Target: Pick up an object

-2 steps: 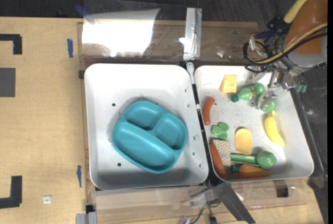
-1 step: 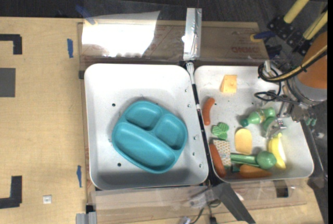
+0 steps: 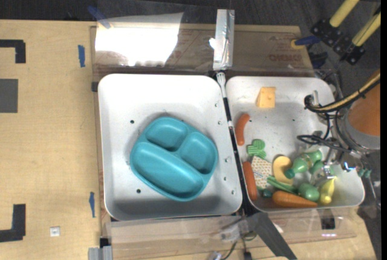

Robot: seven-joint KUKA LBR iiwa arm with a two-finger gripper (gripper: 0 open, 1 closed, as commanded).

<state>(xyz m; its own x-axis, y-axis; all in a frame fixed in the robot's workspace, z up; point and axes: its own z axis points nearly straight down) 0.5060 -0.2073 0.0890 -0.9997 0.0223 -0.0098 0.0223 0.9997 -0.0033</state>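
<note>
Green toy veggie (image 3: 300,164) is the thing nearest the gripper (image 3: 327,162), so I think it is the one to go for. It lies in the right bin (image 3: 284,120), low down on the side near the arm, in a heap with other toy food. A carrot (image 3: 293,198) lies just below it, a yellow toy (image 3: 327,189) is beside that, and a yellow curved piece (image 3: 281,165) touches it on the left. A red sausage (image 3: 241,128) and a yellow block (image 3: 266,97) sit on their own, well apart from the heap. The left bin (image 3: 121,107) has a big blue plate (image 3: 174,158) in it. The veggie looks like plastic or rubber, so I guess it is very light and will not break. It looks smooth and bumpy, so it could slip or roll away when it is squeezed. The best place to grab it is across its thin middle, not on a round end. The toys are packed close, so a grab may catch two things or push them aside. The gripper is down low over the heap, right by the veggie. Wires and shiny parts are in the way, so I cannot tell if it is open or closed, or if it has anything in it.
</note>
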